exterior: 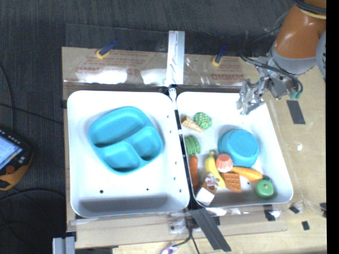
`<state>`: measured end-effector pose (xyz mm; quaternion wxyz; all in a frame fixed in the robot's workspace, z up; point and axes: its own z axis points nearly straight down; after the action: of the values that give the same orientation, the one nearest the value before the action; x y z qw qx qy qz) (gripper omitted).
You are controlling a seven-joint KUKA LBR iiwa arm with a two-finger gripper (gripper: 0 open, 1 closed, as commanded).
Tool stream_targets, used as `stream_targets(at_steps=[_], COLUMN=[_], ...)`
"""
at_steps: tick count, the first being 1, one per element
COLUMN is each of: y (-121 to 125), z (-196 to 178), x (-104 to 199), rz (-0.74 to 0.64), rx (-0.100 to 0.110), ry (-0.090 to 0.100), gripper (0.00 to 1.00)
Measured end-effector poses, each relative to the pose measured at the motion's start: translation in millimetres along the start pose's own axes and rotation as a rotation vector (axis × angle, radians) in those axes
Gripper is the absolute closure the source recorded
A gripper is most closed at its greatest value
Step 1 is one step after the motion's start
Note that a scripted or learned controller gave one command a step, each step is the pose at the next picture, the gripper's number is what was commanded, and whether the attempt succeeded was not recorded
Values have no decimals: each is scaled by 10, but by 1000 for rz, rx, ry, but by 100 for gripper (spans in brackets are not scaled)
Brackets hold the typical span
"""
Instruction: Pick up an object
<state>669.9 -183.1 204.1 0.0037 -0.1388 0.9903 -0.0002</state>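
Observation:
My gripper (249,102) hangs over the back right corner of the right bin (275,136), with nothing between its fingers that I can see. Below it in that bin sits a blue bowl (239,146). Toy food lies around the bowl: a green leafy piece (202,120), a corn wedge (189,124), a green cucumber (192,143), a carrot (193,168), a banana (212,167), a pink and white cupcake (224,162), a waffle piece (232,181), an orange carrot (247,172), a green apple (265,188) and a small packet (208,187).
The left bin (79,157) holds a blue divided plate (126,138). A metal divider post (175,57) stands at the back between the bins. A handheld pendant (9,157) lies on the floor at far left.

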Motion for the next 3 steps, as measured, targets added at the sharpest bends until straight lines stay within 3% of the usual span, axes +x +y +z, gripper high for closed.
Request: stream_targets(at_steps=[1, 2, 3], y=[-382, -376, -282], z=[1000, -405, 872], x=[122, 100, 433], rz=[-247, -211, -517], rx=[0, 2, -2], ry=[4, 1, 4], gripper=[100, 100, 100])
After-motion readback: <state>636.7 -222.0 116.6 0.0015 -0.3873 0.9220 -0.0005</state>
